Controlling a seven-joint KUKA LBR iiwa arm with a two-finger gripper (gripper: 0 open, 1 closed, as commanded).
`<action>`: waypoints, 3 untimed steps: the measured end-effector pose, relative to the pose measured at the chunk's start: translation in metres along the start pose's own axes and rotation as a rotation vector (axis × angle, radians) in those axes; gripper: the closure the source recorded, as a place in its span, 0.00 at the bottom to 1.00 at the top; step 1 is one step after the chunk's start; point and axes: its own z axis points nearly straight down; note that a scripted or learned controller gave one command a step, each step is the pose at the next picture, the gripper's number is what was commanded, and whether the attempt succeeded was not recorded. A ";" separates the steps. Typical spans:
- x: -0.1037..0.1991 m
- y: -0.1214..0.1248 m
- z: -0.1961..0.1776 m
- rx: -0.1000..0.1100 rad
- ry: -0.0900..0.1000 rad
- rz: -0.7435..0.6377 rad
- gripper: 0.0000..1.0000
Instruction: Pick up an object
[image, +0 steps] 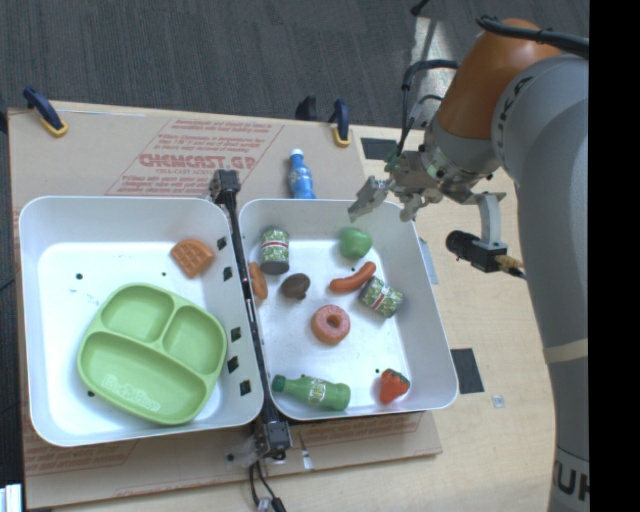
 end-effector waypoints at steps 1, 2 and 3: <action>0.089 -0.110 0.136 0.001 0.001 -0.001 0.00; 0.088 -0.110 0.126 0.001 0.000 -0.004 1.00; 0.053 -0.142 0.066 -0.003 0.000 0.002 1.00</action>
